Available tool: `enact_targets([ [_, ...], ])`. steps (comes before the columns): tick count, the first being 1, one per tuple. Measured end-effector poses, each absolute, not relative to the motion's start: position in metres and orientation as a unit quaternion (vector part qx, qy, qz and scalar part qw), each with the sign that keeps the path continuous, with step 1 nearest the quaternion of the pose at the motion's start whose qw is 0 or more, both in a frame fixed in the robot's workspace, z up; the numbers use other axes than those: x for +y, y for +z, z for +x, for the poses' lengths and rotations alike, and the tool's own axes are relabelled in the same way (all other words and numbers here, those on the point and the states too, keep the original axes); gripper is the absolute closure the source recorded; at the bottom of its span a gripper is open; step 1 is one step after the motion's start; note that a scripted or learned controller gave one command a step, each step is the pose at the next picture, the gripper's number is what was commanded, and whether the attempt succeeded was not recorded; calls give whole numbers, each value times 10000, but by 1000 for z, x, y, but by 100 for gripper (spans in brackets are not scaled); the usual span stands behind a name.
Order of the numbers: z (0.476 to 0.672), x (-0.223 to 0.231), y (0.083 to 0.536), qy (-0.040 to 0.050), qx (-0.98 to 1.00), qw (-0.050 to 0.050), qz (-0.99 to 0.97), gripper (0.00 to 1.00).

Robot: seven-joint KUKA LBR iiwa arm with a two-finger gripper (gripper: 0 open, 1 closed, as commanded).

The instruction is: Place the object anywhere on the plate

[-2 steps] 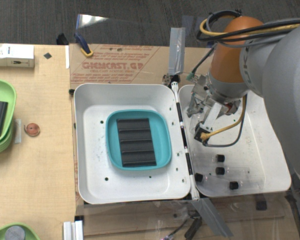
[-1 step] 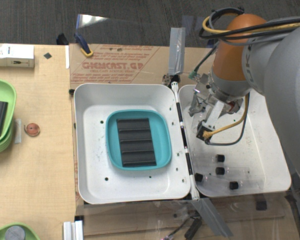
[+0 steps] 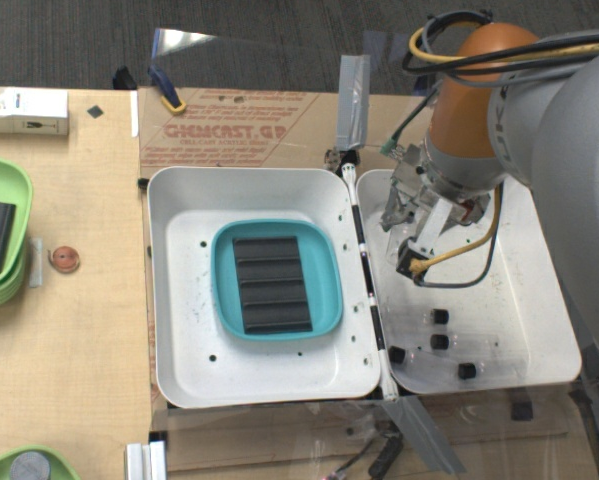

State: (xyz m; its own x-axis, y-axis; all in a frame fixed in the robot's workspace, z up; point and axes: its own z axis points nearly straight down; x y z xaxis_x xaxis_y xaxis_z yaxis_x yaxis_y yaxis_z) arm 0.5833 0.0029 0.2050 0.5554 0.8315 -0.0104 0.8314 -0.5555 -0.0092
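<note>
A teal plate (image 3: 223, 288) with rounded corners lies in the middle of the left white bin (image 3: 179, 348). A dark ridged slab (image 3: 272, 285) covers the plate's centre. My gripper (image 3: 393, 214) hangs over the upper left part of the right white bin (image 3: 519, 368), close to the wall between the two bins. Its fingertips are lost against the wrist hardware. Several small black pieces (image 3: 439, 318) lie on the right bin's floor, below the gripper and apart from it. One more of them (image 3: 466, 370) sits near the front rim.
A sheet of printed cardboard (image 3: 229, 128) lies behind the left bin. On the wooden bench to the left are a green dish (image 3: 9, 183) holding a dark block, a small orange disc (image 3: 65, 259) and a white box (image 3: 24, 113).
</note>
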Motion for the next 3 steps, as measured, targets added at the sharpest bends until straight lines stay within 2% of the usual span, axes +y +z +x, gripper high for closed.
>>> enact_targets([
  [3, 583, -5, 227, 139, -4683, 27, -8835, 100],
])
